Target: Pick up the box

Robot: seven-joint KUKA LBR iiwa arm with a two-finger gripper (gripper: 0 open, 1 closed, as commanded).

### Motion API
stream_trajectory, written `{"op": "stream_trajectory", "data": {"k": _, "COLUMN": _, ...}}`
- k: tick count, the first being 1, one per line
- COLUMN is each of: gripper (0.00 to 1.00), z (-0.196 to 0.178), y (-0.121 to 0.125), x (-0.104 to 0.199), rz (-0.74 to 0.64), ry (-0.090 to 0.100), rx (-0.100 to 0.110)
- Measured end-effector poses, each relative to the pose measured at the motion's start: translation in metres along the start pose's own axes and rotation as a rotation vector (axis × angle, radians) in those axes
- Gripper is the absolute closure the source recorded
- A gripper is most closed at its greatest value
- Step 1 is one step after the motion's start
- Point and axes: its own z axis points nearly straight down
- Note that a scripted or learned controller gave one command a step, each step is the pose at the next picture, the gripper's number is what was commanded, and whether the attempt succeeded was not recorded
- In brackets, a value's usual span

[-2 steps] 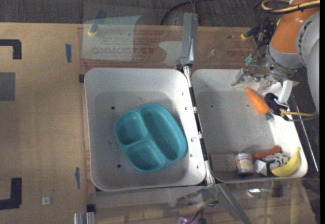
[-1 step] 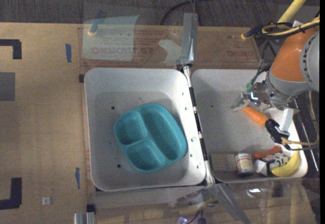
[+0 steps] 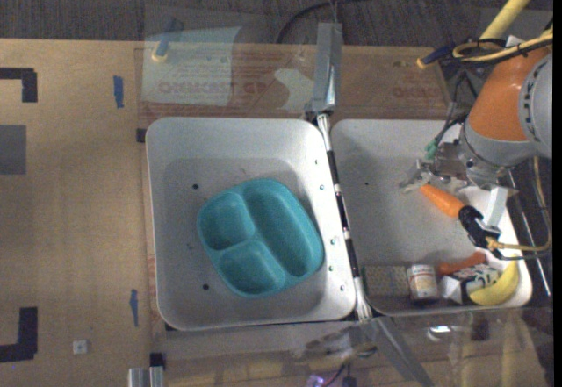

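While the gripper (image 3: 436,173) hangs over the upper middle of the right bin (image 3: 378,157), the box (image 3: 464,282) lies in that bin's lower right corner, at about five o'clock from it. It sits wedged between a small can (image 3: 422,282) and a banana (image 3: 496,286). Whether the gripper is parted or closed I cannot tell. An orange carrot (image 3: 441,199) lies just below it, on the way to the box.
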Motion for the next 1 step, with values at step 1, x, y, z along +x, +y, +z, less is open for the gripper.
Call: {"op": "stream_trajectory", "data": {"k": 1, "gripper": 0.00, "z": -0.0014, "y": -0.0684, "x": -0.0358, "rz": 0.078, "ry": 0.003, "rx": 0.000}}
